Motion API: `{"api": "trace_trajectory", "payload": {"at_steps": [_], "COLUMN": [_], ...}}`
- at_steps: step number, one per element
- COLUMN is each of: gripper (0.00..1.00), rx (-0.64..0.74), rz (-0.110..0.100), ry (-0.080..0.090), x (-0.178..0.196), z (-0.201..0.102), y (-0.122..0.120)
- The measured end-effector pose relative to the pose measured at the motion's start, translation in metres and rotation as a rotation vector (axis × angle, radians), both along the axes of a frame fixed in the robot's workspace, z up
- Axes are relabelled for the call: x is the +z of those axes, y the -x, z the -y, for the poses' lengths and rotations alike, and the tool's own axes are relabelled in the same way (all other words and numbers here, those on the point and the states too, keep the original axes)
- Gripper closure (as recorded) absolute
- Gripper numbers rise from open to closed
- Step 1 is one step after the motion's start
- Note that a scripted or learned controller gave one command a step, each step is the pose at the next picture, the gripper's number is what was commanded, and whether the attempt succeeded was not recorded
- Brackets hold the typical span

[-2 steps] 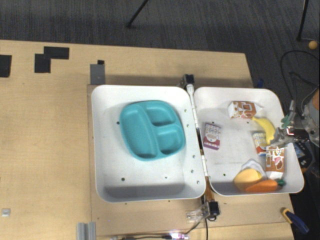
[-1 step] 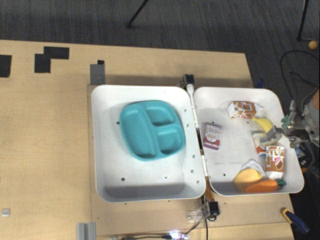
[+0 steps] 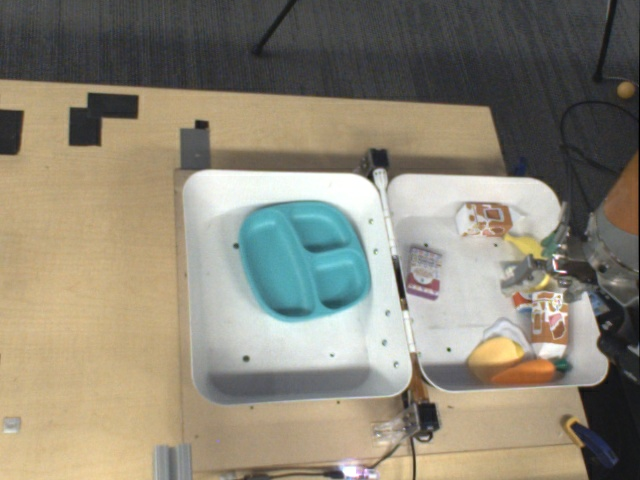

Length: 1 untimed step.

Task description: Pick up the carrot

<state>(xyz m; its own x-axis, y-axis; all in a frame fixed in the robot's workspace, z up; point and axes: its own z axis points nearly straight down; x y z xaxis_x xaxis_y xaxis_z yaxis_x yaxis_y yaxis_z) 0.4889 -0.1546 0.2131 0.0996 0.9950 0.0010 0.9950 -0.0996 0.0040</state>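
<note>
Left bin (image 3: 215, 268), centre frame: teal tray (image 3: 303, 259). Right bin (image 3: 440, 298): carrot (image 3: 522, 372) lies in lower right corner, touching a yellow fruit (image 3: 497, 354), not yet lifted. Gripper (image 3: 545, 263) at right edge, above carrot, among clutter; state cannot be told. Grasp and lift remain.

The counter (image 3: 100, 298) is pale wood, flat and evenly lit, and it takes up most of the view. Behind its far edge lies a dark grey carpet floor (image 3: 200, 23) with a fine ribbed weave. On that floor, beyond the counter's far edge, a thin black stand leg (image 3: 285, 13) runs at a slant, and another black pole (image 3: 608, 28) stands toward the far right corner. Black cables (image 3: 580, 158) loop over the floor just past the counter's right end. Black rectangular cutouts (image 3: 100, 116) mark the counter near its far left edge.
</note>
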Motion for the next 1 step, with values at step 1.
{"api": "trace_trajectory", "payload": {"at_steps": [1], "gripper": [0.00], "rx": [0.264], "rz": [-0.001], "ry": [0.001], "x": [-0.0336], "z": [-0.0539], "y": [0.0001]}}
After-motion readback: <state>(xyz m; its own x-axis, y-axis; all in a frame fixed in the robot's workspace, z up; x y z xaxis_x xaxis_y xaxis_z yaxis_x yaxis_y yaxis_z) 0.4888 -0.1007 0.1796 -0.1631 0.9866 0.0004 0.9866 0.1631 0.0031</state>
